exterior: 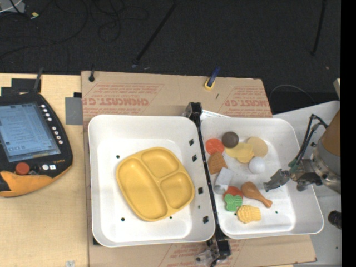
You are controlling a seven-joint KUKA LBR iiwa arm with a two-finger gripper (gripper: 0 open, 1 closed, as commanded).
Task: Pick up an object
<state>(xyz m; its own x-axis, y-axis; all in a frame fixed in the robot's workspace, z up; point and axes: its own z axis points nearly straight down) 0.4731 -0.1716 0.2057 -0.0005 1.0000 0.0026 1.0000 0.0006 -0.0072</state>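
My claw (pixel 276 179) hangs over the right bin (pixel 303 218), and I cannot tell its state. The drumstick (pixel 255 193) lies just beside it, among crowded toys; closing there, I might nudge the white ball (pixel 257 165) or grab nothing.

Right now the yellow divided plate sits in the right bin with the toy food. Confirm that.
Not quite: the camera view shows the yellow divided plate lying in the left bin, alone. The toy food is in the right bin.
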